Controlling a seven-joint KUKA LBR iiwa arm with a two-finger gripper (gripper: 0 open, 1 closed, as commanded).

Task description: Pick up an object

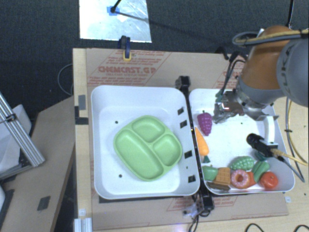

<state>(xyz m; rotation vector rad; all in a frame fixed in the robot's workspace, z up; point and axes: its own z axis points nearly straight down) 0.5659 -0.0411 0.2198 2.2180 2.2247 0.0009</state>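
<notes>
Over the right bin [289, 178], seen from above, the gripper [223, 106] hangs just right of the purple grapes [205, 123] — whether it is released or clenched I cannot tell. Nothing looks lifted — grapes, carrot [202, 141] and donut [240, 178] all lie in the bin, so the pick seems still ahead.

A robotics lab: cardboard-topped bench [145, 66], clamps, cables, aluminium framing [19, 134].

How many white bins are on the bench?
2. The left white bin holds a green divided plate. The right white bin sits right beside it and holds the toy food, such as purple grapes and a pink donut.
</notes>
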